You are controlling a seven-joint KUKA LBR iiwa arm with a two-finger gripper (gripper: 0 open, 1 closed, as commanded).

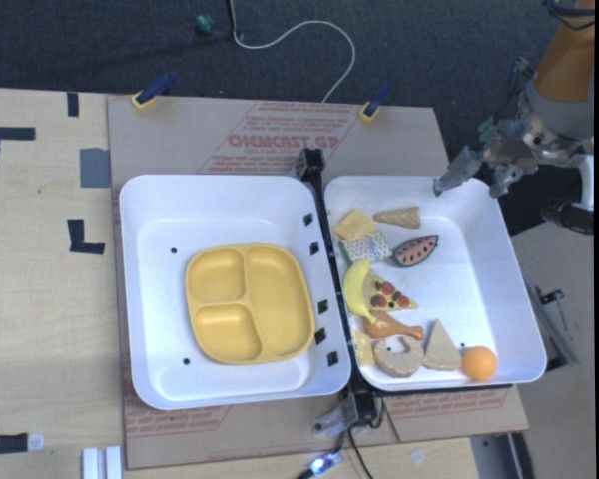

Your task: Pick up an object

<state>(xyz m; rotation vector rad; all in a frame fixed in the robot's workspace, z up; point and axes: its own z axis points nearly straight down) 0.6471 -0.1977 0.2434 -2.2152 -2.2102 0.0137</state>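
Objects for picking lie in the right bin [499, 267], grouped along its left wall and near edge. Left bin [150, 267] sits beside it, touching along the centre divider, and bears a yellow compartment tray [250, 302] with three sections. Both bins rest on a cardboard sheet [270, 138] clamped at its far edge.

Arm [567, 63]: enters from the right, positioned above the far right corner of the right bin. Gripper [471, 176]: fingers spread apart, nothing between them, poised over the far rim of the right bin, well apart from every item.

Contents of the right bin, by decreasing size:
- banana [355, 289], against the left wall;
- watermelon slice [415, 249], near the middle;
- pizza slice [391, 296], touching the banana;
- yellow cheese block [355, 226], at the far left;
- bread wedge [441, 348], at the near edge;
- pale wedge [399, 216], beside the cheese block;
- orange [479, 363], at the near right, just beside the bread wedge.
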